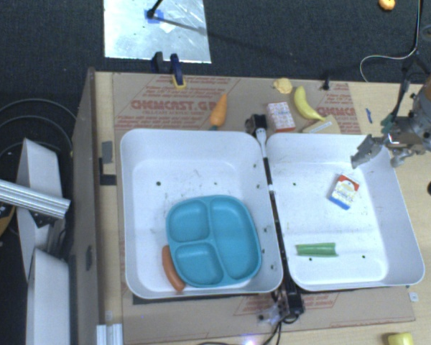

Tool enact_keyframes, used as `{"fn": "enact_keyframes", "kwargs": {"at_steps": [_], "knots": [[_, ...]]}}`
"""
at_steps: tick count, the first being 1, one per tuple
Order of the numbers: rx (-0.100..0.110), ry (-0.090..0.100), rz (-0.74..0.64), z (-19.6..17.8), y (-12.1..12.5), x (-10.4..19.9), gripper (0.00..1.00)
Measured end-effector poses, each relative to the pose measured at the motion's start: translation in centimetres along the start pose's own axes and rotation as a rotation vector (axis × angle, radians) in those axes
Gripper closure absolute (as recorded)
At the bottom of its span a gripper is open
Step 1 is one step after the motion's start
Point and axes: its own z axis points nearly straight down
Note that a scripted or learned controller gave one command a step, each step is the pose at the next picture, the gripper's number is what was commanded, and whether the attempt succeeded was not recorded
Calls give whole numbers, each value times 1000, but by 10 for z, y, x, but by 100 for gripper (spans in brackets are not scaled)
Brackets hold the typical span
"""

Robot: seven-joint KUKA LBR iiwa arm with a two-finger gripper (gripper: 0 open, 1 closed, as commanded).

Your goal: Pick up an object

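My gripper (381, 155) hangs over the far right corner of the right bin (399, 214), its two fingers spread open with nothing between them. A small white carton with red and blue print (344, 191) lies in that bin, below and left of the gripper and apart from it. Nearer the front of the same bin lies a flat green stick (315, 249). The left bin (140, 192) holds a blue compartment plate (212, 239) and an orange sausage (172, 268) by the plate's front left edge.
Behind the bins on the cardboard lie a carrot (218, 111), a small printed box (281, 116), a banana (305, 104) and a yellow scrap (282, 85). Blue clamps (167, 63) sit at the back edge. The bins meet at a black hinge strip (271, 192).
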Motion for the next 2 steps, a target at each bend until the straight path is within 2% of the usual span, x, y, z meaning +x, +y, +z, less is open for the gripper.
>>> {"fn": "enact_keyframes", "kwargs": {"at_steps": [1,2], "knots": [[3,-1,3,55,13,-20,0],[8,2,2,163,21,-29,0]]}}
